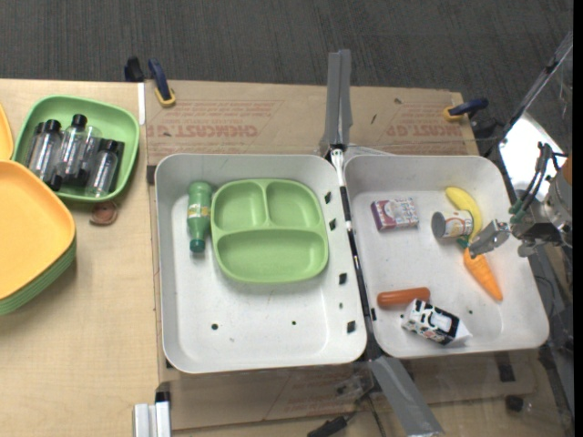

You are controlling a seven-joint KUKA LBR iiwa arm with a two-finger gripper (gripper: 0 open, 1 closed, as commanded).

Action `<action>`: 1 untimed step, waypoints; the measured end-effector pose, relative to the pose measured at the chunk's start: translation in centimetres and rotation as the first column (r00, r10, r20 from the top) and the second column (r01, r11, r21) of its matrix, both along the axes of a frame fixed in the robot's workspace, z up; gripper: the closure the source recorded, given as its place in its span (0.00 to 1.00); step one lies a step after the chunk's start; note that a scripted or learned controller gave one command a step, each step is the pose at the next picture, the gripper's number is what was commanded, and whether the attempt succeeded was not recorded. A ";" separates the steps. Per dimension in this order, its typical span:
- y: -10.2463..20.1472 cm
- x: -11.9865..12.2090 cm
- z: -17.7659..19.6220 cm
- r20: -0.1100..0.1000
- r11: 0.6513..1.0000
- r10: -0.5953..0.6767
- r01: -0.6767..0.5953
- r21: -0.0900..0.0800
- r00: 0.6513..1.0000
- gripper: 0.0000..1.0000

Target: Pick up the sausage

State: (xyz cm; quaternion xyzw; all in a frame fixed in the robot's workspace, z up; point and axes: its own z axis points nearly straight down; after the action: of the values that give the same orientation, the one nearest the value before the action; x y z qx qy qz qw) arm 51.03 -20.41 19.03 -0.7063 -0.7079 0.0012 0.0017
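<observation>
Sausage [403, 297] not yet picked; gripper [499, 234] hangs at the right bin [401, 173]'s right side, well apart from it.
Sausage lies flat on the bin floor near the front-left, just behind the black-and-white carton [435, 323], so probably a tight descent there. Gripper sits right above the carrot [484, 274], near the can [450, 226] and banana [467, 209]; nothing seen between its fingers, jaw spacing can't be told. Pink box [394, 213] is further back, clear of the sausage. Green tray [270, 228] and bottle [198, 215] are in the left bin [255, 346].
</observation>
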 end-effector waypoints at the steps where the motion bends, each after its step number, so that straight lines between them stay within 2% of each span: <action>1: -0.9 -1.3 -10.0 0.001 0.999 0.051 -0.051 0.013 0.999 0.00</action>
State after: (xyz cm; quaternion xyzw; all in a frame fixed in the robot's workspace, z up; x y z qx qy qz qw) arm 49.74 -21.35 9.07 -0.6879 -0.7258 -0.0037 0.0061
